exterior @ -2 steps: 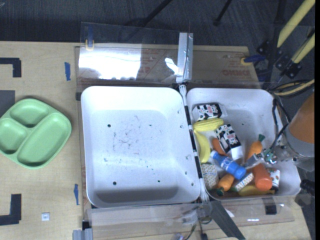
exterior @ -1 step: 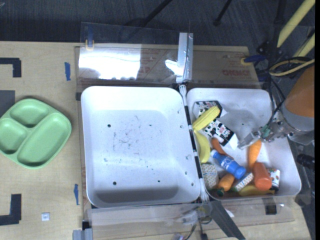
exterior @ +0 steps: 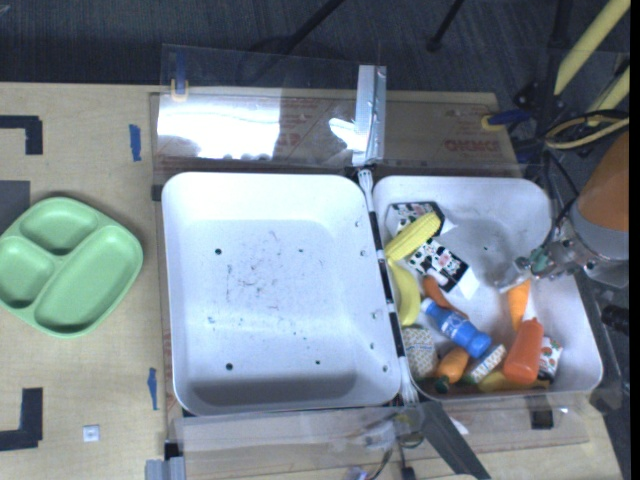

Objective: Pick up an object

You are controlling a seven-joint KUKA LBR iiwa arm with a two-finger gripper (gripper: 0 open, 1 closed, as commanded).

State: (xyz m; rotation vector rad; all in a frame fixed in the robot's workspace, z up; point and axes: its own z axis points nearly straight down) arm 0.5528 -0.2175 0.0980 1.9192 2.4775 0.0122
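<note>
The right bin (exterior: 500, 196) holds a pile of small objects. A yellow corn cob (exterior: 413, 236) lies on a black-and-white patterned box (exterior: 441, 264), with a banana (exterior: 405, 298) along the bin's left wall. A blue bottle (exterior: 456, 330), a small orange carrot (exterior: 452, 365) and an orange bottle (exterior: 523, 350) lie toward the front. An orange cone-shaped piece (exterior: 517, 301) sits just above the orange bottle. My gripper (exterior: 535, 261) hangs over the right bin's right side, just above that orange piece, with nothing visibly held. The grey arm with its orange band (exterior: 610, 193) comes in from the right.
The left bin (exterior: 265, 186) shows only its scuffed white floor. A green divided plate (exterior: 65, 265) rests on the bench at far left. A clear plastic panel (exterior: 260, 118) stands behind the bins. Cables and a yellow bar (exterior: 590, 28) are at the upper right.
</note>
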